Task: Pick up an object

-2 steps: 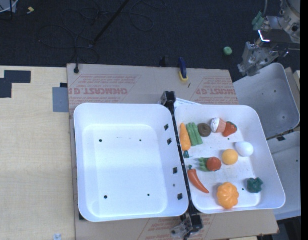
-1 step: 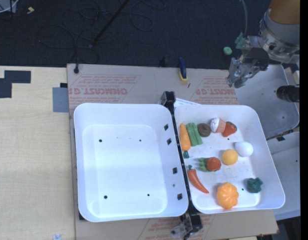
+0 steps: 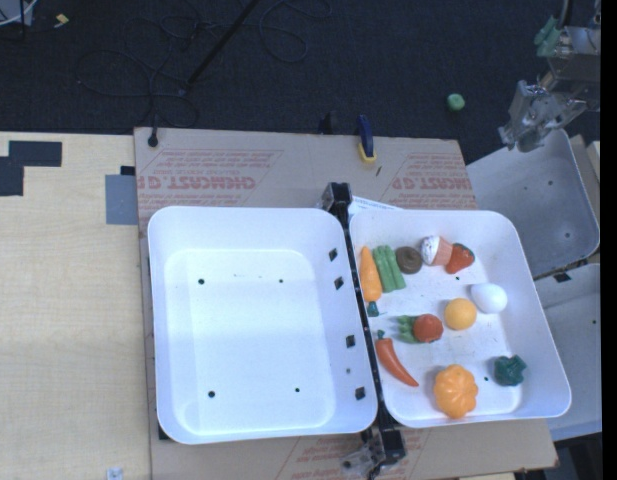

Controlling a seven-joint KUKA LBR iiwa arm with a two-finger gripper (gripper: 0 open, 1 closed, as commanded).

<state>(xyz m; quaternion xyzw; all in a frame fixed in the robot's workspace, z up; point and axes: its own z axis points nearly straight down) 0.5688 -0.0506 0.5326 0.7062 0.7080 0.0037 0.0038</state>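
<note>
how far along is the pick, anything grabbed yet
Nothing looks picked yet. The toy foods, such as the orange pepper, egg and carrot, all lie in the right bin. The gripper sits up at the top right, outside the bins, nothing visible in it. Left to do: come over the bin, descend, grasp an item and lift.

Dark carpet (image 3: pixel 288 58) strewn with cables (image 3: pixel 288 18) lies behind the pale wooden bench (image 3: pixel 58 318)
</note>
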